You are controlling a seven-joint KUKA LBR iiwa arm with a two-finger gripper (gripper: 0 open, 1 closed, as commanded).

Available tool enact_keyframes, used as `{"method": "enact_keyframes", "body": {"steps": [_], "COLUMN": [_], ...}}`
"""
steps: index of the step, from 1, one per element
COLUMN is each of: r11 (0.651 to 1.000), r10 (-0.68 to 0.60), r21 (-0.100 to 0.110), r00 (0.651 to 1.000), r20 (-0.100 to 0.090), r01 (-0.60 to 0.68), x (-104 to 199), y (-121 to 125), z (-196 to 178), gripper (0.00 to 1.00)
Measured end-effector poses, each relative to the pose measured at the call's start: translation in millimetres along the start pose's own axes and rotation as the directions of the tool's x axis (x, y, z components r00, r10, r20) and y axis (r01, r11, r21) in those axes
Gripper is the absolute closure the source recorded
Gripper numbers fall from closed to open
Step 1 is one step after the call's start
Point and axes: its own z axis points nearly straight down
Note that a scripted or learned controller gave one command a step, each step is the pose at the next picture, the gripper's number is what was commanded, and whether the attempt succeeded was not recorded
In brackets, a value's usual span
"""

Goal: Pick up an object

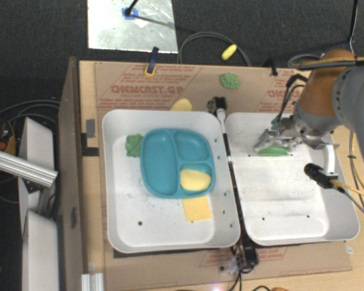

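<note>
My gripper (272,140) is low over the back of the right bin (291,217), near its far left corner. A flat green object (273,152) lies on the bin floor directly beneath the gripper's tip, touching or almost touching it. In the left bin (118,223) a blue divided plate (164,162) holds a yellow rounded piece (195,179) in its lower right compartment. A yellow square slice (197,209) lies just in front of the plate, and a green leafy piece (133,144) sits at the plate's left edge.
The grey arm (346,102) comes in from the right above the right bin's far corner. On the cardboard behind the bins lie a green knobbly piece (230,80) and a pale yellow piece (182,105). A black divider (227,162) runs between the bins.
</note>
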Motion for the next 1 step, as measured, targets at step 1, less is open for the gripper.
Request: {"method": "enact_keyframes", "body": {"steps": [1], "r11": [1.000], "r10": [-0.009], "r21": [-0.004], "r00": [1.000], "r20": [-0.002], "r01": [0.009], "x": [65.7], "y": [1.2], "z": [-95.1], "gripper": [1.00]}}
